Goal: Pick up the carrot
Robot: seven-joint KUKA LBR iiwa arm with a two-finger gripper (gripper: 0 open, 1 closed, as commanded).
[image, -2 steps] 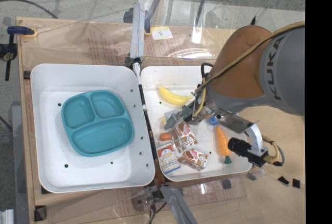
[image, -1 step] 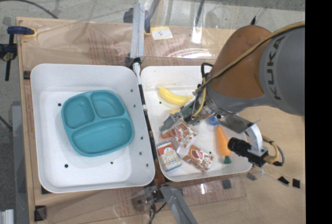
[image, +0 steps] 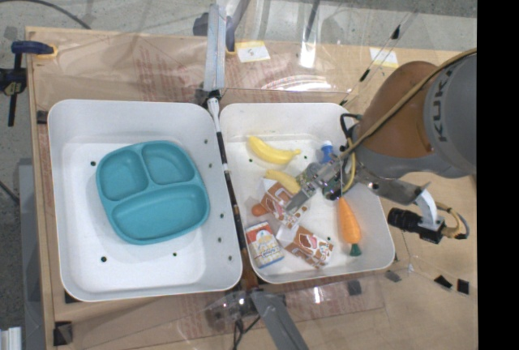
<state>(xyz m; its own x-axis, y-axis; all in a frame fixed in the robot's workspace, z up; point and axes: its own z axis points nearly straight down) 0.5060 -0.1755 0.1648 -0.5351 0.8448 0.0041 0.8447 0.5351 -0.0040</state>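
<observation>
The carrot point(image: 349, 222), orange with a small green tip at its near end, lies in the right bin point(image: 375, 261) near that bin's right wall. My gripper point(image: 300, 200) reaches in from the right and hangs low over the bin's middle, to the left of the carrot and apart from it. It sits above a brown snack packet point(image: 276, 198), just below a small yellow banana point(image: 284, 178). Nothing of the carrot is covered by the gripper.
The right bin also holds a larger banana point(image: 272, 151), a blue-capped item point(image: 326, 151), a white carton point(image: 263, 245) and another brown packet point(image: 313, 246). In the left bin point(image: 61, 178) lies a teal divided plate point(image: 152, 190).
</observation>
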